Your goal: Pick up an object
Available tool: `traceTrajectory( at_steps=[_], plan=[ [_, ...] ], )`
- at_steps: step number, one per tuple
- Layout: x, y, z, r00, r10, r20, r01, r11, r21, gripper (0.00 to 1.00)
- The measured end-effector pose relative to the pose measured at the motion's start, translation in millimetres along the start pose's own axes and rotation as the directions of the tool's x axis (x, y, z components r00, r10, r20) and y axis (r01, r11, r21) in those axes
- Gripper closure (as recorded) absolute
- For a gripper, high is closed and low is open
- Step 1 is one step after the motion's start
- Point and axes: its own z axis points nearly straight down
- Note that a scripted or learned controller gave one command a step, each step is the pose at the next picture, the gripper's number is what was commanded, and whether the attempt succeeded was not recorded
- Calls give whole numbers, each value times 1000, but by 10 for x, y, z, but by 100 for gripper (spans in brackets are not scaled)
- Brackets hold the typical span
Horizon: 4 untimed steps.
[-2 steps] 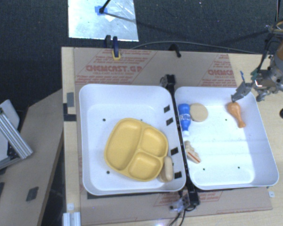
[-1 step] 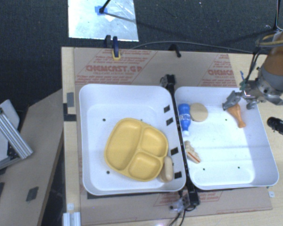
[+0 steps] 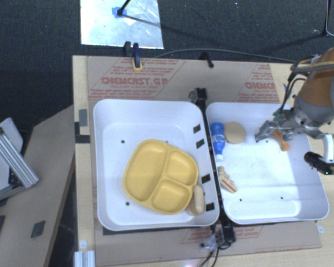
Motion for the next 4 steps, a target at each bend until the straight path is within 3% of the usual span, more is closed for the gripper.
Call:
traceTrajectory(
  at_steps=[1,3,4],
  plan=[
    [-7,24,-148,1000,-1,3,1,1000,-8,100],
    [84,99,-1348,1000,-4,4,4,1000,-12,100],
    [82,111,-1496,1000,-4,2,4,1000,-7,100]
  ],
)
